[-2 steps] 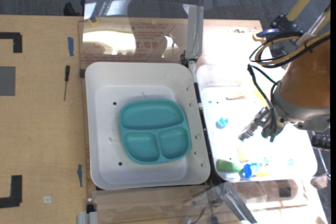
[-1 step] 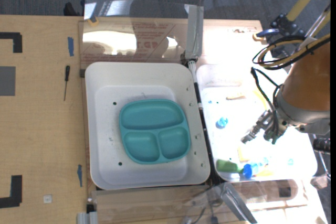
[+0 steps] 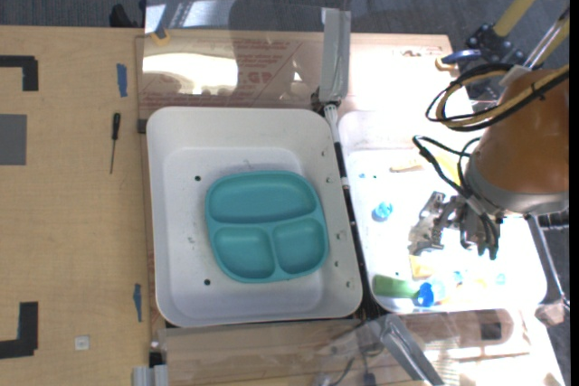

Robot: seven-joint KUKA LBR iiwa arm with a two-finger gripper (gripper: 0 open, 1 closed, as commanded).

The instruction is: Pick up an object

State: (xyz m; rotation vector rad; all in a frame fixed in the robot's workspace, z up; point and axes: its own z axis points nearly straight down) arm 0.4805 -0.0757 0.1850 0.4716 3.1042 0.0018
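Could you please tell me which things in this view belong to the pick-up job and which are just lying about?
Job in hand:
- pincer, low over the right bin
- small blue object
- green object
- blue round object
- yellow piece

Lying about:
- teal divided tray in the left bin
- screwdriver on the bench

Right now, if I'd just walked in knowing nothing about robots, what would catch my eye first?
Probably the teal divided tray, lying flat in the middle of the left white bin. Next, the grey arm with its orange band reaching in from the right, its gripper hanging over the brightly lit right bin. Small colourful bits lie scattered there, such as a blue piece and a green one.
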